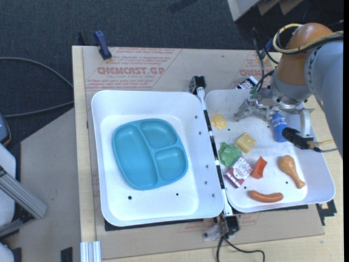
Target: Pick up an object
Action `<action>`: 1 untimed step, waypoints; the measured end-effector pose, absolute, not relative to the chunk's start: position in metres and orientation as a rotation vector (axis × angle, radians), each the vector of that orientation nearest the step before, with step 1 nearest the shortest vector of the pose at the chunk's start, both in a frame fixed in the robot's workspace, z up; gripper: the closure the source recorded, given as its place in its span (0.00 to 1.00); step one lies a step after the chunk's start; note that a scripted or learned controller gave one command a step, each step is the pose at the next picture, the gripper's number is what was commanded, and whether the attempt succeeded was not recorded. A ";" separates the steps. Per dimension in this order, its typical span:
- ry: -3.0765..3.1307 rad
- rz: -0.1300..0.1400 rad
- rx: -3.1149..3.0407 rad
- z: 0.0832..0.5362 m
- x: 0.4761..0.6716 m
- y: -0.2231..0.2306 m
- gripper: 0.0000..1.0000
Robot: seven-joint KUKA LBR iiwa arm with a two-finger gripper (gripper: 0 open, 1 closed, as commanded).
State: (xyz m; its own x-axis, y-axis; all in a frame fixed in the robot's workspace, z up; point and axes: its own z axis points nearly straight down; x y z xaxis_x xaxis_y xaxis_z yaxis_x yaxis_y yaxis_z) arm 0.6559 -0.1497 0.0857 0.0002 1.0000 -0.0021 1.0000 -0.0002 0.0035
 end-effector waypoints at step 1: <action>2.217 0.003 2.215 0.096 0.657 -0.149 1.00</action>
State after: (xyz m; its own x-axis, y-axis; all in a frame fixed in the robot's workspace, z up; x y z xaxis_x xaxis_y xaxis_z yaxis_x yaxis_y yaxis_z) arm 0.6569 -0.1494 0.0964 -0.0012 1.0000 -0.0040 1.0000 0.0012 0.0071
